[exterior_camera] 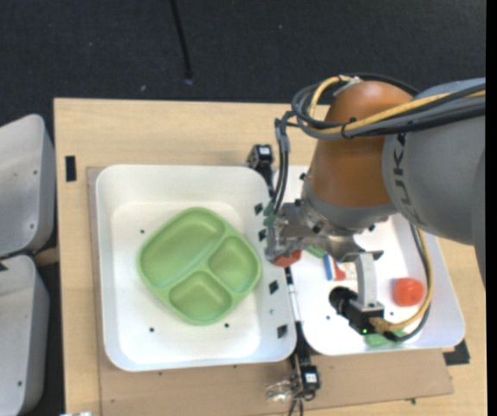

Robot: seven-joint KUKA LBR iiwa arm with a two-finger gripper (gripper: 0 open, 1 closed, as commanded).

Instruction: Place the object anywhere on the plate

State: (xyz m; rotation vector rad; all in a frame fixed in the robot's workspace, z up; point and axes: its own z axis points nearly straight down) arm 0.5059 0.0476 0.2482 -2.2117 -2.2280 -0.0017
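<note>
single fixed camera above bench (75, 120), looking down at slant on both bins (110, 258); arm (404, 154) enters from right.

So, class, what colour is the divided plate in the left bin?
Light green, seen in the camera view: plate.

A pale wooden bench (171, 128) stands on dark floor (101, 33). White panels (6, 198), perhaps chair seats, sit at its left. Lighting is even.
</note>
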